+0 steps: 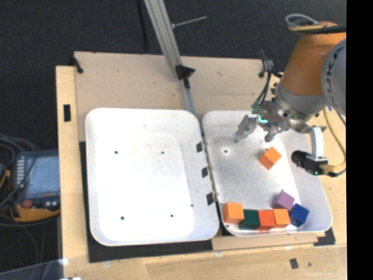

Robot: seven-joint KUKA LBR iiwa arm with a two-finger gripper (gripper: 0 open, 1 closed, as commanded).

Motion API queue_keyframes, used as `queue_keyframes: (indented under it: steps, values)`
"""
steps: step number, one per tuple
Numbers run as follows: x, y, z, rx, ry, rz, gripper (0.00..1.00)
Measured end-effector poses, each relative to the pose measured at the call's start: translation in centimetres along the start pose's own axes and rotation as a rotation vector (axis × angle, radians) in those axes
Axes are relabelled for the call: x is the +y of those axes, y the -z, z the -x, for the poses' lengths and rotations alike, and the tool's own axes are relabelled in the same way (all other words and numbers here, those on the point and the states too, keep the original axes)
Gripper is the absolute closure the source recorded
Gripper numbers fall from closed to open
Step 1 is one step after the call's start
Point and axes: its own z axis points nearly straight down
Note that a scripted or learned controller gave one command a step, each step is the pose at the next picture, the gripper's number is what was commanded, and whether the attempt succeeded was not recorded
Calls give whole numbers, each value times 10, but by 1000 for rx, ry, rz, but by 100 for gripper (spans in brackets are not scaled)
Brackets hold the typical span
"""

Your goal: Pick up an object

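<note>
Jaws (pixel 256 130) are hanging spread apart, gripping nothing, just above-left of the orange cube (pixel 270 157); no readable writing showing.

My gripper (pixel 257 129) hung open over the right bin (pixel 233 168), upper right of frame; an orange cube (pixel 270 157) lay just below, untouched. Other blocks (pixel 265 217) lined the bin's lower edge.

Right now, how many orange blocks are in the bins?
4, all in the right bin: one alone mid-bin, three in the front row. Others could hide behind them.
</note>
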Motion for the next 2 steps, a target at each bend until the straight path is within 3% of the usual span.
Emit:
queue_keyframes:
  steps: [1,2]
  values:
    - [1,2,0,0,-1,5,0]
    - [-8,-44,-1,-2,-4,-1,0]
